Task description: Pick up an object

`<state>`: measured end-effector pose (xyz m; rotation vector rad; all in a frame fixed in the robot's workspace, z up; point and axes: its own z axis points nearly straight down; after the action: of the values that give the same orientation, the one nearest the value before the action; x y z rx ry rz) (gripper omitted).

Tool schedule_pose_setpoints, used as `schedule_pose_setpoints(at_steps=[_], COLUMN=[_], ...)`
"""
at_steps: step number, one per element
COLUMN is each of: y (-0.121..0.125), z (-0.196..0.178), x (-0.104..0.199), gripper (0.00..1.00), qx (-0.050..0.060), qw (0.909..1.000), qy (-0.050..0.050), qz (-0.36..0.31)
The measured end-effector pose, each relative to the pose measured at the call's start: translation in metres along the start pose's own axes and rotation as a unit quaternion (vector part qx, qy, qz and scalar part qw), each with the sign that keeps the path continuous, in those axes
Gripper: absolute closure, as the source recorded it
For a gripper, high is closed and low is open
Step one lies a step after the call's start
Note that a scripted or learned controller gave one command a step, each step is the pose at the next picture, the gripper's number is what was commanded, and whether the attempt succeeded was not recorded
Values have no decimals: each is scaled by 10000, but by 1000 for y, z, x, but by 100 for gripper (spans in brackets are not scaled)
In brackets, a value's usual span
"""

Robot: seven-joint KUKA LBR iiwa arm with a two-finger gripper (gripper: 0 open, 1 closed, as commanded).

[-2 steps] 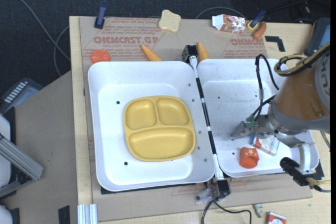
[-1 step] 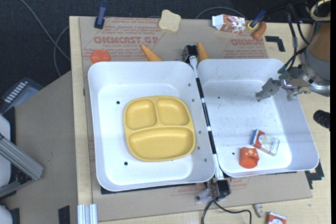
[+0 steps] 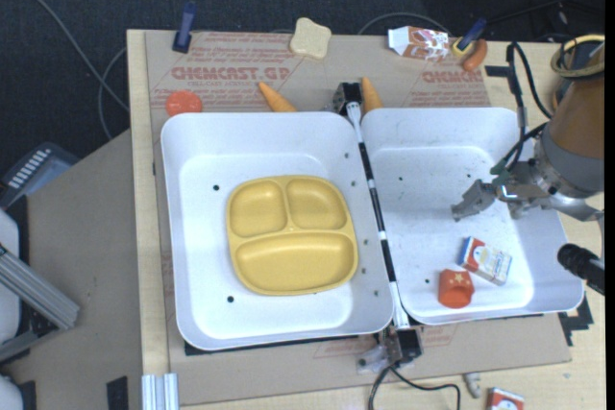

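My gripper [image 3: 490, 204] hovers over the right bin [image 3: 432, 134], toward its right side, fingers spread open with nothing between them. Just below it lies a small white carton with red and blue print [image 3: 483, 261]. A red rounded toy [image 3: 455, 288] rests near the bin's front edge, left of the carton. The left bin [image 3: 192, 206] holds a yellow divided plate [image 3: 290, 233].
On the cardboard behind the bins lie a toy bread slice [image 3: 310, 37], two orange carrots [image 3: 276, 97] [image 3: 370, 94], an orange disc [image 3: 183, 103], a blue clip [image 3: 184, 26] and a printed wrapper [image 3: 420, 41]. A black clamp [image 3: 348, 95] sits at the bins' joint.
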<state>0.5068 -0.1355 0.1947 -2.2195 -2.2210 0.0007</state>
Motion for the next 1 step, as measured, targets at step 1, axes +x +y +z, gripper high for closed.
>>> schedule_pose_setpoints(at_steps=[1], y=[-28], z=[83], x=[5], gripper=[0], qx=[5], qw=[10000], qy=[-1], qz=[6])
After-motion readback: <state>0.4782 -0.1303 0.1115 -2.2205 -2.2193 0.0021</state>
